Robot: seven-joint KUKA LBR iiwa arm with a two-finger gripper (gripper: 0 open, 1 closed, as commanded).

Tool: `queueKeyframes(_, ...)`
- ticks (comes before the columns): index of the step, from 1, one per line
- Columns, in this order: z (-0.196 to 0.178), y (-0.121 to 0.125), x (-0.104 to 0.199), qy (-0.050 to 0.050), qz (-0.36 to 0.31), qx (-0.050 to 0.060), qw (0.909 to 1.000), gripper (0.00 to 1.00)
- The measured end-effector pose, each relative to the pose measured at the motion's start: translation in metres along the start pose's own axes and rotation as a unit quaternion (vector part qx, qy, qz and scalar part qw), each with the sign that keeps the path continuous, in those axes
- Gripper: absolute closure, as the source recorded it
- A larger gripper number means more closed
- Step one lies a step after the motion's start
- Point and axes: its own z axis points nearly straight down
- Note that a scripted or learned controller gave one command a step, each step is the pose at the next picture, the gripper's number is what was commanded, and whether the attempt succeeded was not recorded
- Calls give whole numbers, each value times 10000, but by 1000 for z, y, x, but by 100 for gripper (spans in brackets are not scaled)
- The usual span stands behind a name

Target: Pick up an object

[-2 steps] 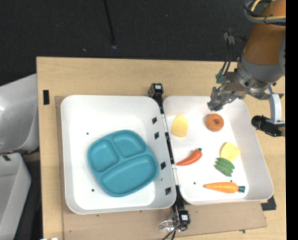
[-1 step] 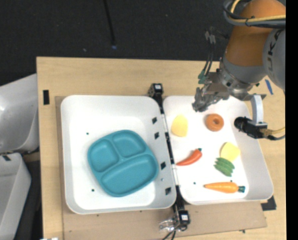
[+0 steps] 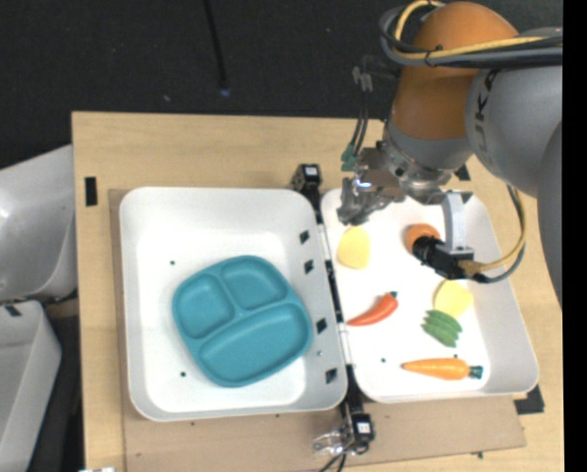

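Camera view shows the gripper [image 3: 355,207] poised just above the yellow fruit [image 3: 353,249], seemingly to grasp it; its grip state I cannot tell.

Blue divided plate [image 3: 240,320] in white left bin [image 3: 146,214]. Right bin [image 3: 504,352]: red chili [image 3: 375,310], orange carrot [image 3: 437,368], pale yellow piece [image 3: 353,249], green ridged item [image 3: 441,326].

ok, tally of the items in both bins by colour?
Blue: 1, divided plate
Yellow: 2, upper piece, lower piece
Orange: 2, carrot, round piece
Red-orange: 1, chilli
Green: 1, ridged piece
Total: 7
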Motion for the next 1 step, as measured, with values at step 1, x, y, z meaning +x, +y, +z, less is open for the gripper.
queueKeyframes(1,5,-13,48,-1,3,1,10000,100)
